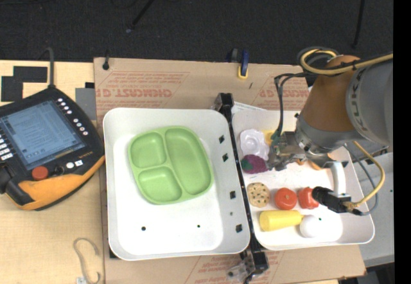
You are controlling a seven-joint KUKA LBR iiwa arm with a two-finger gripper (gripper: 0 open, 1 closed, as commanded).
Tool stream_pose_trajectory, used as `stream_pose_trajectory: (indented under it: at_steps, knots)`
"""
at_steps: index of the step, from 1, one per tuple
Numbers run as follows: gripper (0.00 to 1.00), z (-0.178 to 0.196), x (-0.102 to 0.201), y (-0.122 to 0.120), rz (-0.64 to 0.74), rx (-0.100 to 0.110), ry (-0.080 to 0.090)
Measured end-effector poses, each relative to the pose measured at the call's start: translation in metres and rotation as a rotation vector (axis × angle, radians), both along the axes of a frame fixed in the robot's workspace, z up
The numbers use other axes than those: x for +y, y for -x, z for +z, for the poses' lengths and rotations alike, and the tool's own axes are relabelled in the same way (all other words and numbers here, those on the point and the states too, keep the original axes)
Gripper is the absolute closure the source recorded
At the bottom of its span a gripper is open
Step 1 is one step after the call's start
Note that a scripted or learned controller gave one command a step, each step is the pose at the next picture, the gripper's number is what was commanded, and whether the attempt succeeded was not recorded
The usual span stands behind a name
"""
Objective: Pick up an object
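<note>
The right bin (359, 232) holds several small items. A purple lump (255, 163) lies near its left wall, with a pale translucent piece (251, 142) just behind it. Along the front lie a round brown cookie (259, 194), a red tomato (286, 198), a smaller red piece (307, 197), a yellow cylinder (279, 219) and a white ball (313, 227). My gripper (279, 151) hangs low over the back half of this bin, just right of the purple lump. Nothing visibly sits in it.
The left bin (122, 225) carries a green three-compartment plate (171, 164). A teach pendant (42, 144) lies on the bench at far left. The black divider (234, 173) between the bins runs close to the purple lump.
</note>
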State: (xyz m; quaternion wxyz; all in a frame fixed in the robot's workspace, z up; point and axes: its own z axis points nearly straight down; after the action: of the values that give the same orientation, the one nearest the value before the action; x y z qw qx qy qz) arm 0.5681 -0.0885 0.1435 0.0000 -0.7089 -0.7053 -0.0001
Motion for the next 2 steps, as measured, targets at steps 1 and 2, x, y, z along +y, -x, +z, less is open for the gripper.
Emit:
stream_pose_trajectory:
  at_steps: [1, 2]
  knots:
    - [1.0, 0.046, -0.01, 0.004, -0.006, -0.001, 0.0]
    - [1.0, 0.085, -0.011, 0.004, 0.003, 0.0, 0.0]
